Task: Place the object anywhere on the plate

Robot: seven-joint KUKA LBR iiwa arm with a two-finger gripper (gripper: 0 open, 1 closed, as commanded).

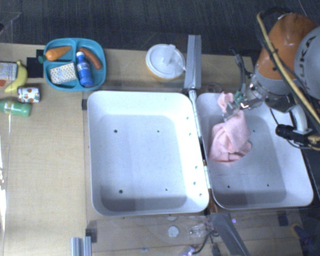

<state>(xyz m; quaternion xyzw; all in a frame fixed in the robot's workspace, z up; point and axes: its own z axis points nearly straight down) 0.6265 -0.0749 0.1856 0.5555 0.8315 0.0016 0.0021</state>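
R bin: jaws pinching pink cloth

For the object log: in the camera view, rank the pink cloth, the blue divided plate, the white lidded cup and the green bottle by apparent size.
1. Blue divided plate and pink cloth: look alike in extent, not ranked.
2. White lidded cup.
3. Green bottle.

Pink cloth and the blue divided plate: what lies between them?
In the camera view, the left bin and the lidded white cup lie between the pink cloth and the blue divided plate.
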